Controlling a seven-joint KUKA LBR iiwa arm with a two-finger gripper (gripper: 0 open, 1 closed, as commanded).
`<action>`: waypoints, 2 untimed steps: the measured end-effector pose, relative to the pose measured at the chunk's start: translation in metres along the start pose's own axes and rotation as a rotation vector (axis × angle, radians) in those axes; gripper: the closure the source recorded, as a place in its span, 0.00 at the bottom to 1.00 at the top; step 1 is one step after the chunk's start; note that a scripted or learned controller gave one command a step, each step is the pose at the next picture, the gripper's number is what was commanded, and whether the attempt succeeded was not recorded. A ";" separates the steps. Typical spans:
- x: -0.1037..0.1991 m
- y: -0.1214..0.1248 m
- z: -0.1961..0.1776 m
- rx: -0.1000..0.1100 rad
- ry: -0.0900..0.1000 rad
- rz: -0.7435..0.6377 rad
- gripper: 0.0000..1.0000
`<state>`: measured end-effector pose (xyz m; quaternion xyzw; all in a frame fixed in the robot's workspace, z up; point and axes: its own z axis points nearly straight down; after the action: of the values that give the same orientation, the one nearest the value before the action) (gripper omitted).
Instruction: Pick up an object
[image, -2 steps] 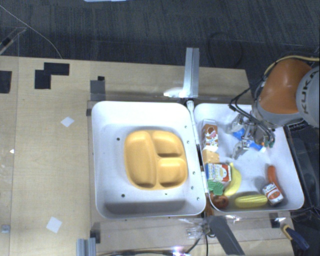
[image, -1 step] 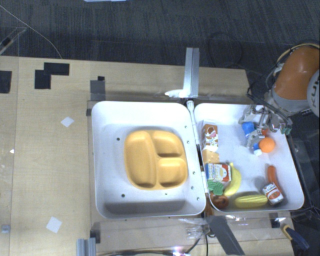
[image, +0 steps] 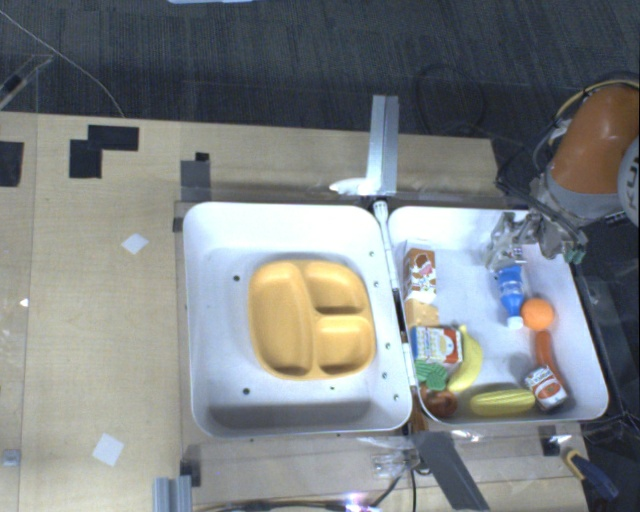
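My gripper (image: 514, 242) hangs over the far right part of the right bin (image: 592, 400), just above the capped end of a blue bottle (image: 510, 292) lying on the bin floor. Nothing is visibly held. Right of the bottle sits an orange ball (image: 538, 314), with a red-orange stick (image: 543, 350) and a red can (image: 545, 388) nearer the front. Along the bin's left side lie a snack packet (image: 421, 274), a small printed box (image: 435, 343) and a banana (image: 468, 362).
A yellow divided tray (image: 308, 318) lies in the left bin (image: 205, 400). A yellow oblong fruit (image: 502, 402), a green piece (image: 432, 375) and a dark red fruit (image: 440, 403) crowd the right bin's front. A metal post (image: 384, 140) stands behind the bins.
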<state>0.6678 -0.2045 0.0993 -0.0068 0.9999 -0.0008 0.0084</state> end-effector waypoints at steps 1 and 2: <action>-0.004 0.000 -0.049 0.000 0.009 0.246 1.00; -0.006 0.001 -0.059 -0.001 0.004 0.242 1.00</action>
<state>0.6726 -0.2034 0.1583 0.1141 0.9935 0.0005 0.0065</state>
